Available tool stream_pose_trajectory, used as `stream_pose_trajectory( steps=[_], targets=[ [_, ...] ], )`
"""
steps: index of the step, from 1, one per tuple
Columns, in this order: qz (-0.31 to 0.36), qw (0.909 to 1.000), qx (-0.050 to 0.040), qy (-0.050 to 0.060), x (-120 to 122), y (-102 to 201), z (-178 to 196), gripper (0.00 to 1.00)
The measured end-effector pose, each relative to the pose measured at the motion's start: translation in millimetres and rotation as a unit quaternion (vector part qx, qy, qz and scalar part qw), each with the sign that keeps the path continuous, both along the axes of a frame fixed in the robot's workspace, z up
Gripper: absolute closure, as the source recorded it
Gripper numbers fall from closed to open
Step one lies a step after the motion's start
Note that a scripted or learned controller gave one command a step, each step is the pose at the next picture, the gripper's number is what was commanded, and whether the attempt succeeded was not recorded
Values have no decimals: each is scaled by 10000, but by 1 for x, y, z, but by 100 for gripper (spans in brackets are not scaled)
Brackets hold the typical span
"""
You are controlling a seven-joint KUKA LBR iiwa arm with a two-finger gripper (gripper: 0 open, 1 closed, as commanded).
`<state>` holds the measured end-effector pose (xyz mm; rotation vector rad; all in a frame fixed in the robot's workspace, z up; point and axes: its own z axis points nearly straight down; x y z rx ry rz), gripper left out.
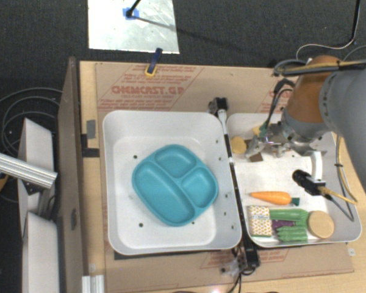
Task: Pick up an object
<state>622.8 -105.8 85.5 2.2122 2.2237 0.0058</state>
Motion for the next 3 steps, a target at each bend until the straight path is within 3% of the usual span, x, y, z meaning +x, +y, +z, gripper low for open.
stream_pose_trajectory(
  steps=[1, 2, 3],
  targets=[
    [6, 10000, 6, 6, 23, 17, 0, 0],
    [8, 10000, 6, -2, 23, 17, 11, 100],
    [17, 10000, 9, -16, 10, 58, 105, 100]
  ],
)
